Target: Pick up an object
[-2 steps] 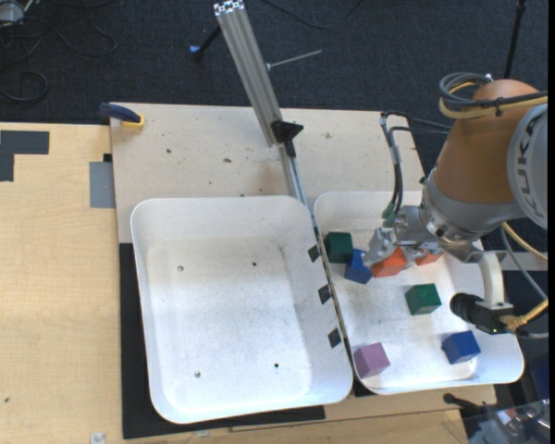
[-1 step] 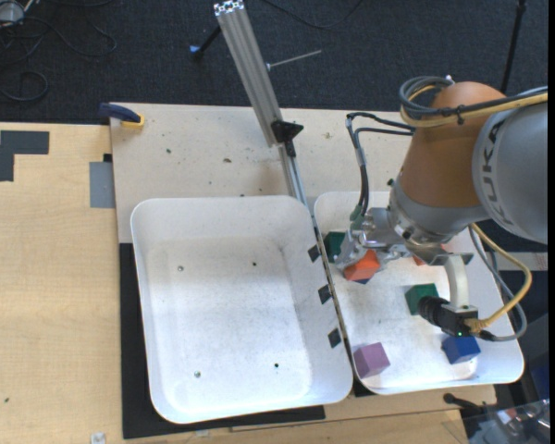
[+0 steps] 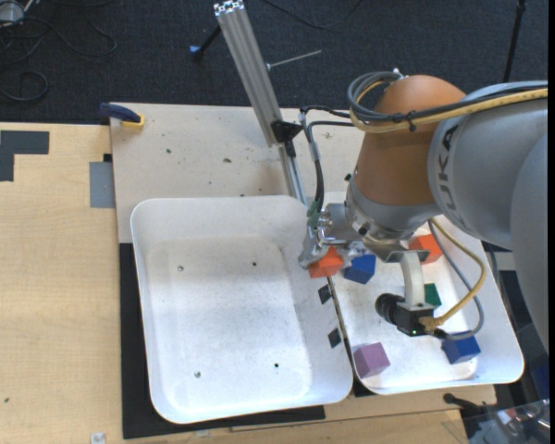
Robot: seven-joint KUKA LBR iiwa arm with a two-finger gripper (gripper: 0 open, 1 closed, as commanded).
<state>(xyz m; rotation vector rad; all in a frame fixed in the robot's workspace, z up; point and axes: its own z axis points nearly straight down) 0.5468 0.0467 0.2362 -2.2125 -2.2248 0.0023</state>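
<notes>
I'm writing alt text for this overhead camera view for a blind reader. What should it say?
A grey robot arm with an orange band reaches from the right over the right bin, its claw low beside an orange block and a blue block. A purple block and another blue block lie nearer the front; a left bin sits alongside.

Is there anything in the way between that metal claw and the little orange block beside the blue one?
Nothing visible does. The end effector sits right above the orange block at the right bin's left edge; the blue block lies beside it, not between.
</notes>
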